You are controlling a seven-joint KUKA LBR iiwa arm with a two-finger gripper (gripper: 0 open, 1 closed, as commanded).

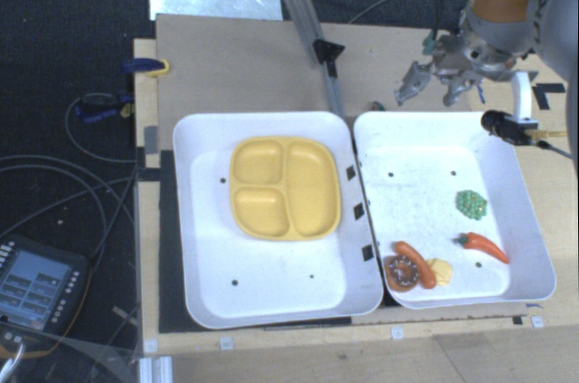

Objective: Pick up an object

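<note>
My gripper (432,88) hangs above the bench just behind the right bin's (425,137) far rim, its two fingers spread open with nothing between them. In the right bin lie a green bumpy piece (470,205), an orange carrot (484,247), a red sausage (416,262), a brown doughnut (400,272) and a small yellow piece (441,270), all near the front right. All of them lie well in front of the gripper.
The left bin (204,263) holds a yellow divided plate (284,188). A grey pole (303,5) slants across the back of the bench. Cables and a handheld pendant (36,282) lie on the floor at left.
</note>
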